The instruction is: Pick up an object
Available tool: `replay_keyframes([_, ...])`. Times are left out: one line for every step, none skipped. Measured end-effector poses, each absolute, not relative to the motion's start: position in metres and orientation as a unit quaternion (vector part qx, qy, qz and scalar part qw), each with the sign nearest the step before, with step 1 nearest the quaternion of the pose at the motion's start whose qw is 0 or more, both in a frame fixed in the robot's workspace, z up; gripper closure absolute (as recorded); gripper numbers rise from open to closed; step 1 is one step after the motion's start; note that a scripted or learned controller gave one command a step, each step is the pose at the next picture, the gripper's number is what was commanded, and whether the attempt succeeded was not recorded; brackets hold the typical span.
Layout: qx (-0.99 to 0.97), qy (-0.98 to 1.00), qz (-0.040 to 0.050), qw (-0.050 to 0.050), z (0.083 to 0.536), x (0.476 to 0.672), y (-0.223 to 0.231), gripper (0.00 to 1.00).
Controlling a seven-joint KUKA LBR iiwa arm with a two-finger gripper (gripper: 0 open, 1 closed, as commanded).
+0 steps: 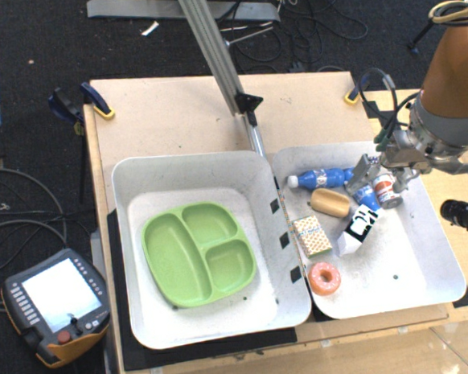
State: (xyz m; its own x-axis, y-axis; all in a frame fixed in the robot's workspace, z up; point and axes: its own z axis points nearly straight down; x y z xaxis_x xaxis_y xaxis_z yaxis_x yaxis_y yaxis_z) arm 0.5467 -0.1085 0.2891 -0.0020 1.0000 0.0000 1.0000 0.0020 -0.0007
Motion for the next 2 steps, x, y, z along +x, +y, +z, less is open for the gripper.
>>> replay_keyframes([-0.707,-0.708,0.0002,0.0,0.289,0.547,-0.109,0.0])
replay_keyframes([-0.707,-0.707,0.0022,0.003,0.226,0.544,-0.104,0.0])
